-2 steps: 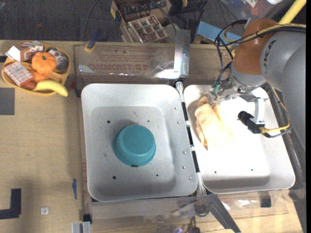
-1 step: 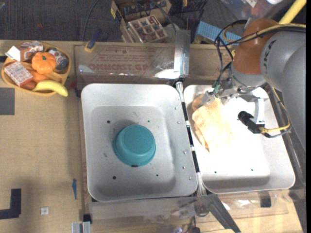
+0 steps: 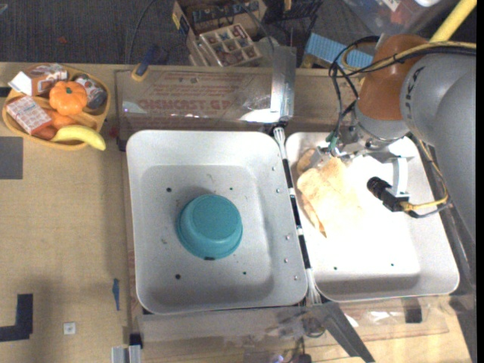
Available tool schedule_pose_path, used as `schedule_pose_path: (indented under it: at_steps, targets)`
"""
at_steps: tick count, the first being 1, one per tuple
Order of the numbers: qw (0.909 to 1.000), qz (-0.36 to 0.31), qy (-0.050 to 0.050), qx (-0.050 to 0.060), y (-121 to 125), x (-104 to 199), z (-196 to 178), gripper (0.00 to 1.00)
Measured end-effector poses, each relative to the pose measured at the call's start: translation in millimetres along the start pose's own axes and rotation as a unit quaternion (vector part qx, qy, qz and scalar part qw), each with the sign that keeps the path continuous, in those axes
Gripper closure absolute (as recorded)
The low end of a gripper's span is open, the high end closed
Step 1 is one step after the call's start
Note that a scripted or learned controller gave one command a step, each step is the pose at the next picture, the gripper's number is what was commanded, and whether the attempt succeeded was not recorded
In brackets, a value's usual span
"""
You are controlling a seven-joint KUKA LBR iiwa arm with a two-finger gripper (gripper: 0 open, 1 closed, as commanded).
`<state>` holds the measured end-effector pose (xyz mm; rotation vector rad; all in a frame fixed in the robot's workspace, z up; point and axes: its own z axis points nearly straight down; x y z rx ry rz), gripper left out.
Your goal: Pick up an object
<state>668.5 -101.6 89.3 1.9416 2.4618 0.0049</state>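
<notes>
Had my gripper [image 3: 338, 147] down over tan cloth [image 3: 327, 191] at 12 o'clock of right bin [image 3: 431, 278] (honestly couldn't tell its state). Nothing lifted, pick undone. Teal bowl [image 3: 210, 226] untouched, left bin [image 3: 147, 203].

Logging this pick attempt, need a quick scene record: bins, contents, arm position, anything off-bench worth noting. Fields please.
left bin: holds a teal bowl, upside down, near the bin's middle
right bin: holds a tan crumpled cloth-like item, toward its left wall
arm: reaches in from the right, over the right bin's upper part
gripper: at the tan item's upper edge; a grasp cannot be confirmed
bench, upper left: basket of toy food with a banana and a small pumpkin
</notes>
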Motion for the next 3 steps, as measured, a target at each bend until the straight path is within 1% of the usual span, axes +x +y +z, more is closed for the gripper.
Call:
schedule_pose_path:
  at_steps: [1, 2, 3]
  targets:
    - [1.0000, 0.000, -0.001, -0.003, 1.5, -1.0, -12.4, 1.00]
    - [0.9955, 0.095, 0.001, 0.003, -50.5, 31.2, -96.4, 1.00]
    - [0.9973, 0.074, 0.002, 0.004, -78.9, 8.8, -62.3, 1.00]
